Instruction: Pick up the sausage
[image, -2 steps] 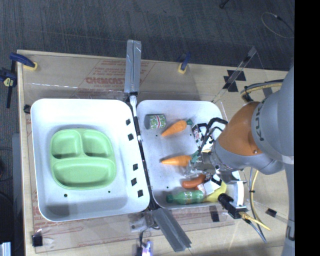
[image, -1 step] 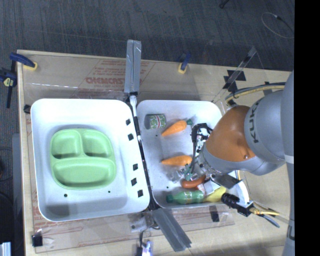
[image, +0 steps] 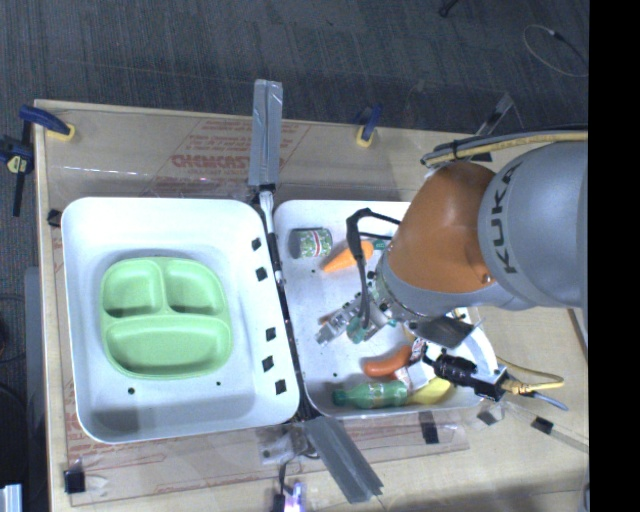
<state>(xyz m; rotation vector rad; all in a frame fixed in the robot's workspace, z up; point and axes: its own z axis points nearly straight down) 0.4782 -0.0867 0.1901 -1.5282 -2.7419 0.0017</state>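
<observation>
In the right bin (image: 300, 300), hand (image: 345, 322) hovers left of the sausage (image: 385, 364); grip state unclear. Shift right, descend centred, avoid the green bottle (image: 370, 395).

The arm (image: 500, 235) covers much of the right bin (image: 300, 300), hiding that bin's right wall and most of its floor. The gripper (image: 352, 322) is small and cluttered; the state of its fingers cannot be determined. The sausage (image: 385, 364) is partly hidden under the wrist at its right end. The carrot (image: 343, 260) is crossed by a black cable. The yellow item (image: 435, 392) shows as a sliver only, its identity unclear. The can's (image: 311, 242) label is too small to read.
</observation>
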